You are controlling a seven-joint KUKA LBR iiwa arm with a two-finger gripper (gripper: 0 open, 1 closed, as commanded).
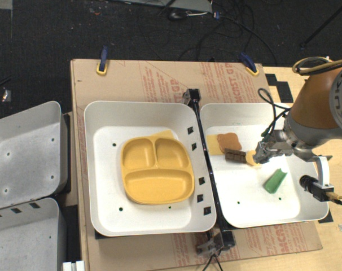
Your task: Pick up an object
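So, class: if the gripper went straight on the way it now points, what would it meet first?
Probably the small yellowish piece at the tip of the gripper, with the dark brown block just beyond; depth is hard to judge from above.

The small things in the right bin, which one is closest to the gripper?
The dark brown bar, lying just left of the gripper. The green block sits lower right, apart from it, and the tan piece lies farther up left.
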